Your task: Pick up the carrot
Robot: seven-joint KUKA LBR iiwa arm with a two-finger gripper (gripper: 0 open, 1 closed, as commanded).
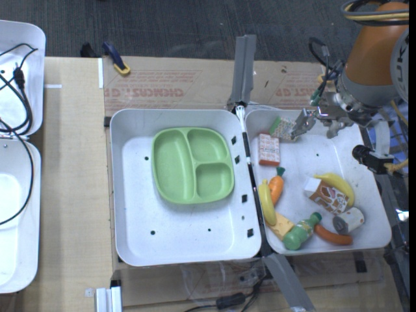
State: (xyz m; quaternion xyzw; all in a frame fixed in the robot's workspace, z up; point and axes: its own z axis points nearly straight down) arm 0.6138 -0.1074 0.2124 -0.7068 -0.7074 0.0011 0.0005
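Near edge of right bin (364,242): green bottle (300,233), cheese wedge (281,225). Farther in, carrot (276,187) lying just beside banana (265,202) at bin's left wall. Beyond, red-and-white box (268,149). At far side, gripper (316,126) hanging above bin, well apart from carrot, fingers spread, holding nothing. Green plate (193,164) in left bin (130,194).

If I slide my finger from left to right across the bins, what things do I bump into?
Green plate → yellow banana → carrot → green bottle → little carton → grey cup.
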